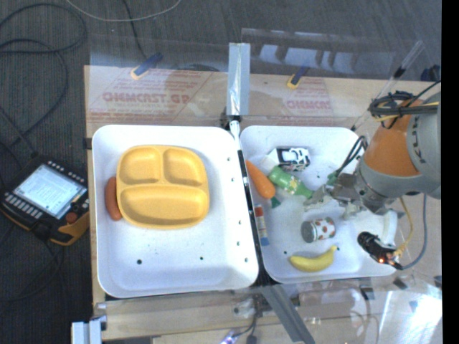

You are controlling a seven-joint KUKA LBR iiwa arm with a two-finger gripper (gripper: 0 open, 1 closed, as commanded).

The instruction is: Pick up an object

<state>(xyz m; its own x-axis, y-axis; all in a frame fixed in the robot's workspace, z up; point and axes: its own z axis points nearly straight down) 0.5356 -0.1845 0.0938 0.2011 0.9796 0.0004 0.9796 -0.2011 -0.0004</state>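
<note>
A yellow banana is lying at the near edge of the right bin, with its ends curling up toward the far side. Just past it, a small cup with red dots is lying on its side in the middle of the bin. A thin pen is lying along the bin's left wall.

The gripper is hanging over the right bin, just beyond the cup and just to the right of a green bottle. I cannot tell if the gripper is spread or pressed together, and I cannot tell if it is touching anything. The grey arm with its orange band is reaching in from the right.

The green bottle is lying tilted, and its left end is sitting close to an orange carrot. The carrot is lying by the left wall, slanting from far-left to near-right. Farther back, a small black and white toy is sitting just beyond the bottle.

In the left bin, a yellow plate with three parts is lying flat toward the far side. A red sausage is lying right against the plate's left edge.

Both bins are sitting side by side on a wooden bench. On the floor to the left of the bench, a control pad with a lit screen is lying. Thin cables are looping on the dark floor at the far side.
</note>
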